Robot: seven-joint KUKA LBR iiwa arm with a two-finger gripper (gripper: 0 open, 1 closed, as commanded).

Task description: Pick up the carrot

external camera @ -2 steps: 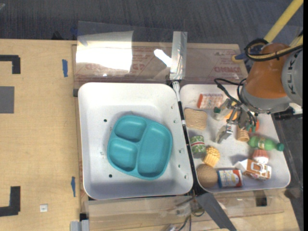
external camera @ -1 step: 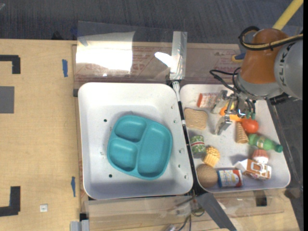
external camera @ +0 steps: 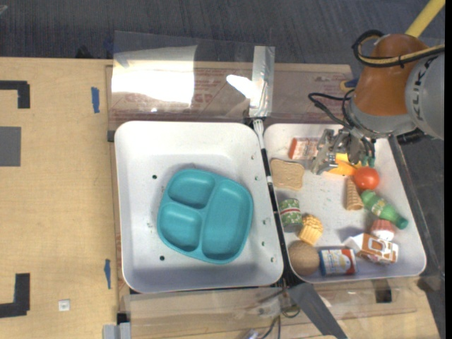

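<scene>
The carrot (external camera: pixel 352 194) is a tan-orange tapered piece lying in the right bin (external camera: pixel 417 260), pointing toward the front, just below a red tomato (external camera: pixel 366 179). My gripper (external camera: pixel 333 157) hangs over the back of that bin, up and to the left of the carrot and apart from it. A small yellow-orange piece (external camera: pixel 345 167) lies right by the gripper's tip. I see nothing of the carrot in the gripper.
The right bin also holds a toast slice (external camera: pixel 287 174), a red-and-white packet (external camera: pixel 304 149), a green can (external camera: pixel 289 211), corn (external camera: pixel 310 227), a potato (external camera: pixel 303 257), a blue can (external camera: pixel 336 261), a green bottle (external camera: pixel 385 210) and a carton (external camera: pixel 379 248). A teal divided plate (external camera: pixel 205 215) sits in the left bin (external camera: pixel 134 147).
</scene>
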